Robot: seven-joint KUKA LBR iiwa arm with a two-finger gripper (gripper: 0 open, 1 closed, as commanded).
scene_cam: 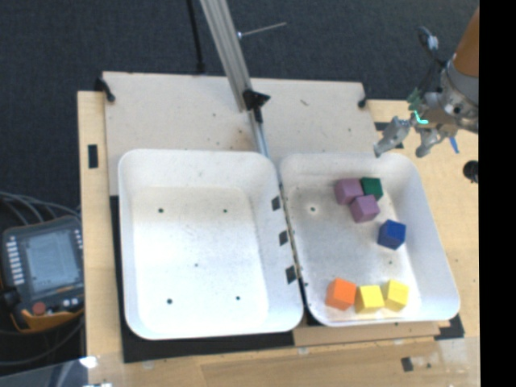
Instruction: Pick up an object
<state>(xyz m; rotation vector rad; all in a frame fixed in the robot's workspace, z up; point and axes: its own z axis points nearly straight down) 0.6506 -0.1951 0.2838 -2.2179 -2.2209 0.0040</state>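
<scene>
The right bin [431, 240] holds several small blocks. Two purple blocks [355, 199] and a green block [372, 187] cluster near its far side. A blue block [392, 234] lies toward the right wall. An orange block [341, 293] and two yellow blocks [382, 297] line the near edge. My gripper [409, 139] hangs above the bin's far right corner, apart from every block, open with nothing between its fingers.
The left bin [137, 240] sits beside the right one. A slanted metal pole [230, 51] rises behind the bins' shared edge. A handheld control pendant [44, 268] lies off the bench at the left.
</scene>
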